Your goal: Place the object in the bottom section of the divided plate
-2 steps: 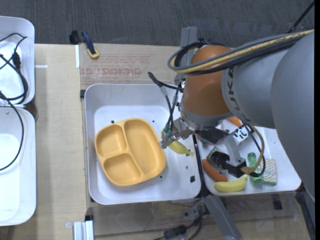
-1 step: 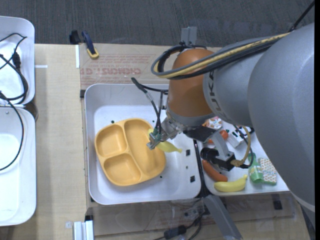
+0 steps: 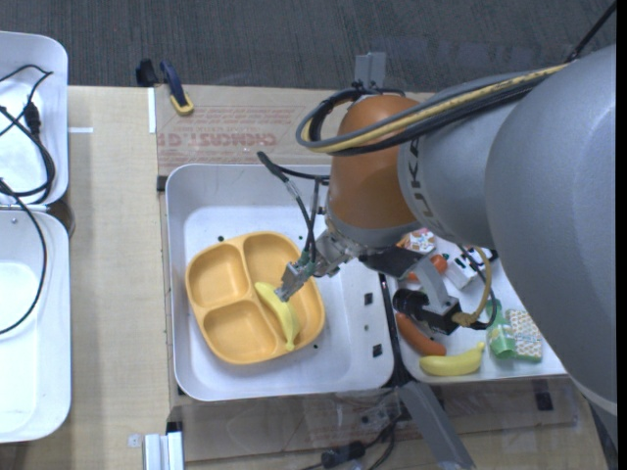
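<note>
A yellow divided plate point(image 3: 227, 292) lies in the left bin point(image 3: 196, 204). A yellow banana point(image 3: 279, 311) lies on the plate's right part, slanting down toward its lower right rim. My gripper point(image 3: 294, 280) hangs right over the banana's upper end, its fingers at the fruit. The grey arm with its orange band point(image 3: 377, 169) comes in from the right and covers much of the bins.
The right bin point(image 3: 509, 370) holds a second banana point(image 3: 453, 362), an orange carrot-like item point(image 3: 419, 337), a green piece point(image 3: 503, 339) and other small toys. Cardboard point(image 3: 235, 130) lies behind the bins. A white sink-like unit with black cables point(image 3: 24, 155) stands at the left.
</note>
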Available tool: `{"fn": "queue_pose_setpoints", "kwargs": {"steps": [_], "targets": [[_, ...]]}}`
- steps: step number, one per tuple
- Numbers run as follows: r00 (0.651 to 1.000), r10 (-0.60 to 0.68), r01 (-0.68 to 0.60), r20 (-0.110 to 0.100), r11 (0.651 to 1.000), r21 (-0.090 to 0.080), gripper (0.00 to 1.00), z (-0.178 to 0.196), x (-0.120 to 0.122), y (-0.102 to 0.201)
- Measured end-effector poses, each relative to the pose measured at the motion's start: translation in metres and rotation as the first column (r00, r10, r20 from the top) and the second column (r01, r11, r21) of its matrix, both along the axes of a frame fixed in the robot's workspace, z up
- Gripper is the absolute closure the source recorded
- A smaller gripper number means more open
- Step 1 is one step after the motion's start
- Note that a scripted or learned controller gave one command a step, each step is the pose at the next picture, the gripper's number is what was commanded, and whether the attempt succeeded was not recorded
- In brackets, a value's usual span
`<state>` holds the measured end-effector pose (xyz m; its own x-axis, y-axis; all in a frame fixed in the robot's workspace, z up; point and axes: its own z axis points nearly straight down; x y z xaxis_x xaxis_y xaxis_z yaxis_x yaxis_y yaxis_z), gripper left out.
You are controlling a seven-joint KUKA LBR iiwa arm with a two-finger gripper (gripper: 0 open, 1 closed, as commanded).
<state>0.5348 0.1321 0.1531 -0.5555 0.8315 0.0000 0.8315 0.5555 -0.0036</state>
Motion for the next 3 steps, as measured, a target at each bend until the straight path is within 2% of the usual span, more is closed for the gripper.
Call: {"fn": "queue_pose_setpoints", "kwargs": {"steps": [1, 2, 3], "targets": [[0.992, 0.13, -0.13, 0.002, 0.992, 0.0, 0.0, 0.153, -0.009, 0.032], [0.921, 0.39, -0.39, 0.004, 0.921, 0.0, 0.0, 0.23, -0.023, 0.044], [0.816, 0.578, -0.578, 0.005, 0.816, 0.0, 0.0, 0.289, -0.035, 0.039]]}}
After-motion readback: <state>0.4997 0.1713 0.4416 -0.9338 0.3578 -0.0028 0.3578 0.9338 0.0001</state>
